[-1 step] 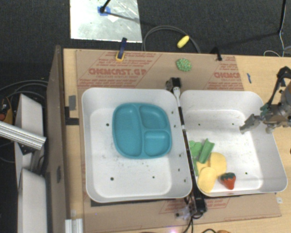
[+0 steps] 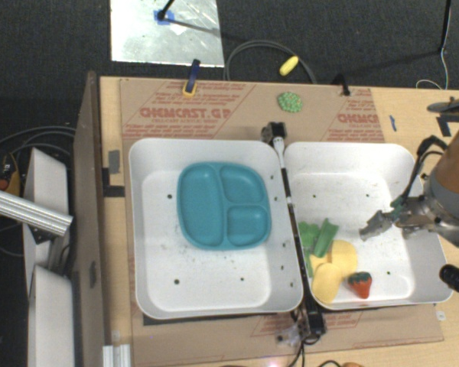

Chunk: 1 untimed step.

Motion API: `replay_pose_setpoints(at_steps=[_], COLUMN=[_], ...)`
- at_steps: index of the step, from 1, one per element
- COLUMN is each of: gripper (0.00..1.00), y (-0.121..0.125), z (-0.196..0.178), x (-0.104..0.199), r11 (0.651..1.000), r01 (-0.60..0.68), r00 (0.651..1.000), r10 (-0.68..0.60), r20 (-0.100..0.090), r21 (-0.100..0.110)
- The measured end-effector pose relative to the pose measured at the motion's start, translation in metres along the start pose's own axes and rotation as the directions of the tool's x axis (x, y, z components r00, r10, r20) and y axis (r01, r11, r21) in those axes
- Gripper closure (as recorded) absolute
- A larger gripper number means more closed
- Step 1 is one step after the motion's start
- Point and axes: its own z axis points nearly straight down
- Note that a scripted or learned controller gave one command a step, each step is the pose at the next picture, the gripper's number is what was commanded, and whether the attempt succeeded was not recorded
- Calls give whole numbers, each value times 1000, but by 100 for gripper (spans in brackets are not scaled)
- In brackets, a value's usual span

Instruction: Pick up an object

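Here, teal plate point(image 2: 223, 206) in left bin point(image 2: 154, 281), toys point(image 2: 330, 255) in right bin point(image 2: 402, 289)

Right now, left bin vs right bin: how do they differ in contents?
The left bin holds one big teal divided plate lying flat near its middle; the right bin holds small items bunched in its near-left corner: green pieces, yellow pieces and a red one. The gripper is over the right bin, not the left bin. Both are shallow, white and side by side.

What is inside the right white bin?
The right white bin holds green strips, yellow flat pieces and a red strawberry-like toy. The gripper hovers there. Anything beneath the yellow pieces is covered.
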Motion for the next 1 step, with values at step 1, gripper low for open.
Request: replay_pose_setpoints(at_steps=[1], gripper=[0], y=[13], z=[64], x=[55], r11=[1000], r01=[2], r00=[1000], r10=[-2], r20=[0], r21=[-1])
